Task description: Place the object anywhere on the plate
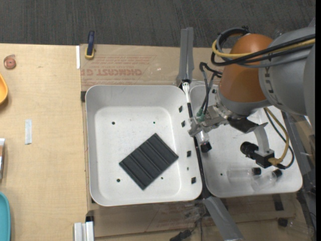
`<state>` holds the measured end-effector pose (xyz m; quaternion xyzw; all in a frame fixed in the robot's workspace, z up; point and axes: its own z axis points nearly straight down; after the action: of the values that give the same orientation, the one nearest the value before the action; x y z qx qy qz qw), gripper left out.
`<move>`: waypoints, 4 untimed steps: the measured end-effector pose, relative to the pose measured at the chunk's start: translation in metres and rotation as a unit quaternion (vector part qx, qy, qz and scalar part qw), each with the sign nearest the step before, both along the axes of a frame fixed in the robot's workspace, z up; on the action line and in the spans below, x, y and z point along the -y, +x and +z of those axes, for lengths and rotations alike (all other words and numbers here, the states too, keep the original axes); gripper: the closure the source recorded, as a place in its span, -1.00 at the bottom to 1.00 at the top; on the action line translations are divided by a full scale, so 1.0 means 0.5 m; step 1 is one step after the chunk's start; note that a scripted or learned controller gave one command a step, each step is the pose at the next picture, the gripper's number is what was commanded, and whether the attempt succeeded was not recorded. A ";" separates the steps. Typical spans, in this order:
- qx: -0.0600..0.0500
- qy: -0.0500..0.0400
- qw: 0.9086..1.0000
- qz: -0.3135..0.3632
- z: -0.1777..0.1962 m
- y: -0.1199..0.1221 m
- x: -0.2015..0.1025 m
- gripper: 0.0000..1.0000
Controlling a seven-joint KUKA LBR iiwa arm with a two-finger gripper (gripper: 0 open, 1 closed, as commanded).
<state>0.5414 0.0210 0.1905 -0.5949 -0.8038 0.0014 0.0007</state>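
A dark grey ribbed rectangular plate (149,160) lies flat and turned at an angle in the left white bin (100,134). A clear, glassy object (249,177) with small dark ends rests near the front of the right white bin (225,185); its outline is faint. My gripper (202,140) hangs over the left edge of the right bin, right at the divider between the two bins. It is to the right of the plate and up-left of the clear object. I see nothing held under it.
The grey arm with its orange band (246,79) and yellow and black cables covers much of the right bin. A blue-handled tool (90,43) lies on the cardboard behind the left bin. Small items sit along the bench's far left edge.
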 end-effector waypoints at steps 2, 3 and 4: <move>0.000 0.000 0.990 0.139 0.047 0.142 -0.153 1.00; 0.001 0.001 0.912 0.411 0.166 0.017 -0.047 1.00; 0.001 0.002 0.795 0.607 0.111 -0.021 -0.080 1.00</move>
<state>0.5311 0.0609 0.2461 0.0146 -0.9999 -0.0003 0.0003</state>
